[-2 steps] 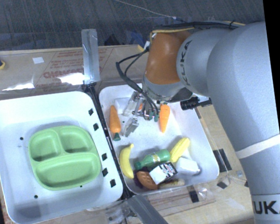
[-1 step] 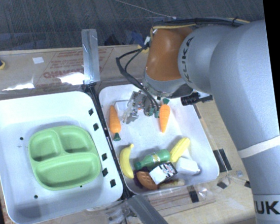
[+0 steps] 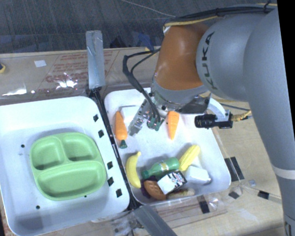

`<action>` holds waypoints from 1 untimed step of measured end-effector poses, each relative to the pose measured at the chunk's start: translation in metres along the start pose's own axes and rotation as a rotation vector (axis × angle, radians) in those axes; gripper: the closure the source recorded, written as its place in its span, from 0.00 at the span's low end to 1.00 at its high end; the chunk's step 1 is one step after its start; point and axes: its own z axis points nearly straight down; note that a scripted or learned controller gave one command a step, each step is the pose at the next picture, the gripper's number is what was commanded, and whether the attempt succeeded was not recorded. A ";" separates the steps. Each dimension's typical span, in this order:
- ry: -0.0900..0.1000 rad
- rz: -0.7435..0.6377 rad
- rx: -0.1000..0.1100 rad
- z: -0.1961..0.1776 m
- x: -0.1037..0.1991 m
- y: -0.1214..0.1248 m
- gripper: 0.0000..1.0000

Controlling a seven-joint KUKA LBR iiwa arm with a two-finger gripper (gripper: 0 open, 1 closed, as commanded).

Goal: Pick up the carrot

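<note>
Camera view showed the gripper (image 3: pixel 143 116) over the right bin (image 3: pixel 213 144), between two carrots (image 3: pixel 120 125); its grip state was unclear.

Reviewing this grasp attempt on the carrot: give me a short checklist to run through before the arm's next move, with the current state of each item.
1. Target in view: ok. One carrot lies by the right bin's left wall, a second carrot sits mid-bin.
2. Gripper positioned between the two carrots: ok.
3. Which carrot it is aimed at: cannot tell.
4. Carrot between the fingers: not ok, neither is gripped.
5. Clutter clear of carrots: ok. The banana and green bottle lie nearer the camera.
6. Green tray in the left bin, apart: ok.
</note>
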 end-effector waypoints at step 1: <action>0.000 0.077 0.002 -0.042 0.055 -0.057 1.00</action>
